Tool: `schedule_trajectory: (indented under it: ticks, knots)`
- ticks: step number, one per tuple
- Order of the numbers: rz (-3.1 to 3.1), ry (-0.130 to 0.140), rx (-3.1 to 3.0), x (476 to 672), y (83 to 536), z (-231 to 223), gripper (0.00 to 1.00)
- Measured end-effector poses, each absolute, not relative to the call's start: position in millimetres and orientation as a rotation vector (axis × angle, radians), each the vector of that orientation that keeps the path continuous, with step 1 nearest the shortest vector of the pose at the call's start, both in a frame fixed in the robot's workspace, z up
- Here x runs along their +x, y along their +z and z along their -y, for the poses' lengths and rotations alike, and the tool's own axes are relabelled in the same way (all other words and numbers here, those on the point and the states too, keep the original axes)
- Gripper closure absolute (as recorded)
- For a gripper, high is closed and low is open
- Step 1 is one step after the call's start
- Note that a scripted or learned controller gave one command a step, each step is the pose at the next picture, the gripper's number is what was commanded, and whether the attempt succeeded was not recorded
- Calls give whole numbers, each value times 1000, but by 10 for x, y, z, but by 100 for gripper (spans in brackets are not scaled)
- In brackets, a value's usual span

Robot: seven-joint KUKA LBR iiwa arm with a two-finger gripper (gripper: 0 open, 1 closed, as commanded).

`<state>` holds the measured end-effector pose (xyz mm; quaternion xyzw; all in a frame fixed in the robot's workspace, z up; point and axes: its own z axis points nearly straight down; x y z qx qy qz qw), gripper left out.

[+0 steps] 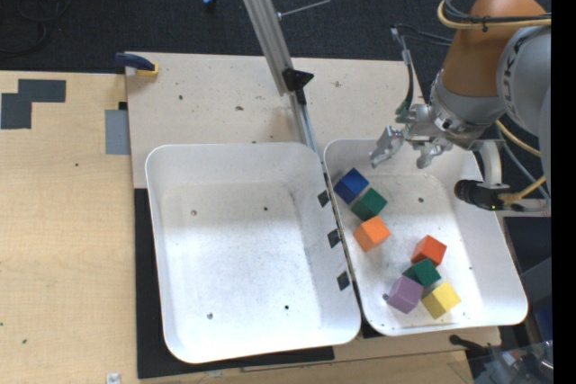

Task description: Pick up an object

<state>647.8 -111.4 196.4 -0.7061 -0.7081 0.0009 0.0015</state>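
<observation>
The hand hangs above the far edge of the right bin, its 2 fingers spread apart with nothing between them; the grey arm with its orange band reaches in from the right side of the view. All 7 blocks lie in the right bin; a blue block sits nearest the hand, close to the bin's left wall, with a dark green block touching it on the near side and an orange block just beside that one. Well apart from these 3, toward the near right corner, a red-orange block rests just beyond a second green block; a purple block and a yellow block lie just beside that green one, on its near side. The left bin stands beside the right one on the counter; a slanted metal rail rises from between the 2 bins toward the top of the view; a small blue and yellow clamp sits at the far left corner of the counter.
</observation>
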Motion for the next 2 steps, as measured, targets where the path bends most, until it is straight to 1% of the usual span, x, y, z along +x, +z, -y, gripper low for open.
schedule_trajectory:
  ticks: [1, 2]
  knots:
    - [2223, 3, -2216, 6478, 1964, 1113, 0]
    - [2220, 8, -2214, 6461, 1470, 1026, 0]
